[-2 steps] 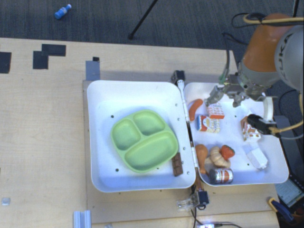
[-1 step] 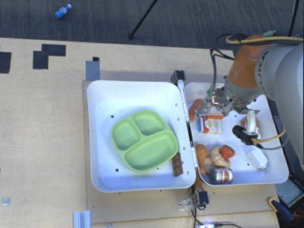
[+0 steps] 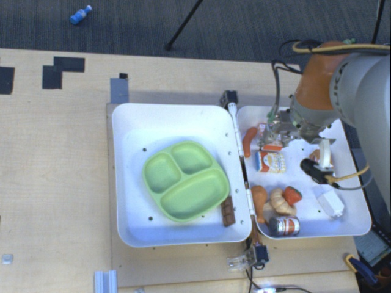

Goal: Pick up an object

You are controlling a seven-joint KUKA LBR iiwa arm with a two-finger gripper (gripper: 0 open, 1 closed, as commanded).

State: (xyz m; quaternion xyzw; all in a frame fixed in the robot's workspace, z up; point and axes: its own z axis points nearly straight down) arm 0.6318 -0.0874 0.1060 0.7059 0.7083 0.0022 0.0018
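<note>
Since my claw [image 3: 278, 132] hangs low over the far part of the right-hand bin [image 3: 314, 220], the thing I judge most within reach is the small white-and-orange packet [image 3: 272, 161] lying flat on the bin floor just below it. From this angle my own wrist hides the business end, so I cannot tell how far the claw is open, and I see nothing held in it.

The packet lies near the wall shared with the other bin, with a reddish sausage [image 3: 248, 140] just beside it on that side and a bread roll [image 3: 281, 201] and a can [image 3: 285, 226] further toward the near rim. It looks to me like a light thing with a printed, probably smooth skin — likely to slide or tip rather than resist if I push on it off-centre. Whether it is a stiff little carton or a soft pouch I cannot make out; either way I would not squeeze hard.

I would take it across its narrow width, at the middle of its body, coming straight down so that I straddle both long edges evenly and stay off the sausage. A grip at a corner would, I think, let it swing or slip free.
</note>
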